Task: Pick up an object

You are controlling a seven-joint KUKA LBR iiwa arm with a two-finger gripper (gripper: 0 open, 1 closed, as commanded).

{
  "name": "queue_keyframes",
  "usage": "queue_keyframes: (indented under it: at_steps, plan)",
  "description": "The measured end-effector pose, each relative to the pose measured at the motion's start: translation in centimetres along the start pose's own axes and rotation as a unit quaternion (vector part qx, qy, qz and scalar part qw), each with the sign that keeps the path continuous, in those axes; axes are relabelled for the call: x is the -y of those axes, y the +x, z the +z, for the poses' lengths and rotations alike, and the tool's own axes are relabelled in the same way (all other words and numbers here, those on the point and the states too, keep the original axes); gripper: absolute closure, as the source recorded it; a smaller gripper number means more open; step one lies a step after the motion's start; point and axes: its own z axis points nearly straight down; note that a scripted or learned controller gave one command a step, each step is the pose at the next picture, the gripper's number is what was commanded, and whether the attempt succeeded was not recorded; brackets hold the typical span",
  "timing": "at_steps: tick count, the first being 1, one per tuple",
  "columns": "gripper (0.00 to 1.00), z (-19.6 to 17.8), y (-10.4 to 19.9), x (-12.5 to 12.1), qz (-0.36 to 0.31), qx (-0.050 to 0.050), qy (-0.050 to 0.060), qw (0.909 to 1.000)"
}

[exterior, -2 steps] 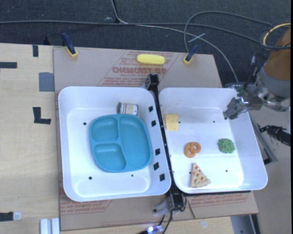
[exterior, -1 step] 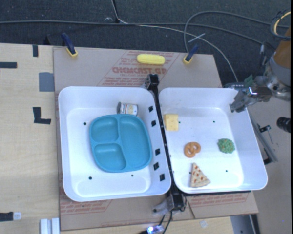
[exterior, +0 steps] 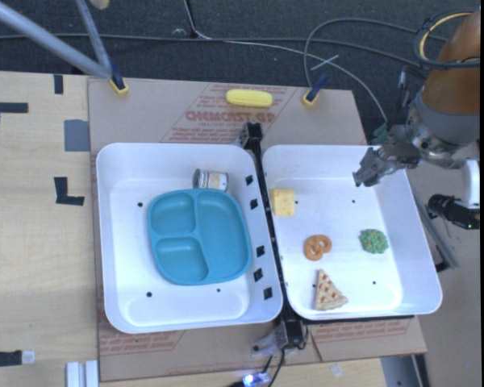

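Observation:
The right bin (exterior: 387, 185) holds a yellow cheese block (exterior: 284, 202), a brown pretzel (exterior: 317, 247), a green broccoli piece (exterior: 373, 241) and a pizza slice (exterior: 328, 292). My gripper (exterior: 369, 170) hangs over the bin's upper right part, well above and to the right of the cheese, with nothing seen between its dark fingers. The left bin (exterior: 121, 216) holds a blue divided plate (exterior: 198, 236) and a small can (exterior: 210, 180) lying at the plate's top edge.
A yellow banana-shaped object (exterior: 248, 97) lies on the cardboard behind the bins. A black divider (exterior: 262, 216) runs between the bins. Cables arc over the back right, and the grey and orange arm (exterior: 452, 87) stands at the right edge.

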Motion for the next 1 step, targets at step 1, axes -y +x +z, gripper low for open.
queue_keyframes:
  at_steps: [1]
  plan:
    - [1.00, 1.24, 4.42, 0.23, 0.001, 0.000, 0.001, 1.0000]
